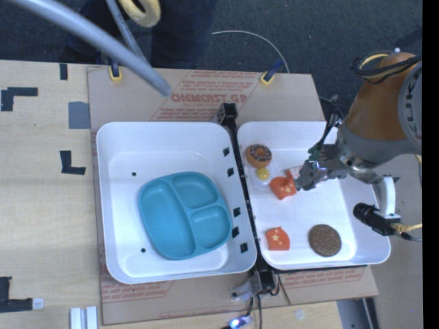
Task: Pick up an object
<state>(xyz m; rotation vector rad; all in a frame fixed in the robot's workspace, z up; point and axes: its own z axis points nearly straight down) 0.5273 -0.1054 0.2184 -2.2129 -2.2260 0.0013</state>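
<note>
A: Nearest us, at the bottom edge, what lies on the counter (41, 204)?

B: A small dark clamp (255, 290) sits at the near end of the seam between the two bins, on a brown cardboard sheet (199, 98) with red print.

A: And from the left?

B: The left shallow white bin (113, 149) holds a turquoise plastic plate with three compartments (184, 214), lying flat near the middle.

A: Then the right one?

B: The right shallow white bin (363, 256) has a round brown doughnut-like toy (259, 155) near its far left corner, with a small yellow ball (263, 174) just beside it. Nearer us lie an orange-red block with a yellow star (276, 239) and a flat round brown cookie-like disc (324, 240), apart from each other.

A: The claw?

B: The claw (300, 181) is down in the right bin, touching a red-orange angular block (282, 186), which lies between the ball and the disc. Its tips look close together, but whether they pinch the block I cannot tell.
</note>
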